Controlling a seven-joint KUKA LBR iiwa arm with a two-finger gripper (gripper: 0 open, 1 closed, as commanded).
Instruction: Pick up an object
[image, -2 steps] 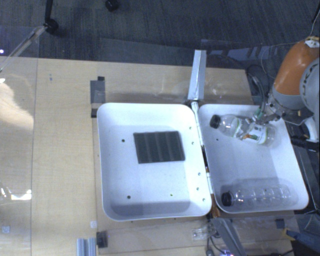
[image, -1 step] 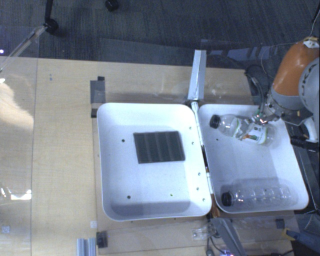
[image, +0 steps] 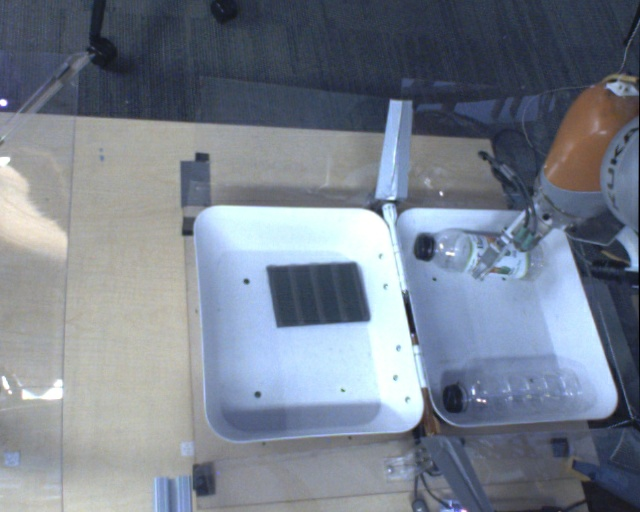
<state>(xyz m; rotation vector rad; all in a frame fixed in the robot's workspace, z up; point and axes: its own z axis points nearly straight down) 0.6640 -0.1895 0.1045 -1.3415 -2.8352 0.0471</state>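
In the upper right of the frame we see the gripper (image: 497, 262) down over a clear bottle (image: 462, 250) lying on its side near the top of the right bin (image: 590, 330), black cap pointing left. Its fingers seem to straddle the bottle's body, though blur hides how tightly. A second clear bottle (image: 515, 392) lies along that bin's lower edge. A dark ribbed pad (image: 318, 294) sits mid-frame in the left bin (image: 225, 370).

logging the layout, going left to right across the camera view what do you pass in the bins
dark ribbed pad in the left bin → the divider between the bins → black cap of the upper clear bottle in the right bin → gripper at that bottle's far end. A second clear bottle lies lower in the right bin.
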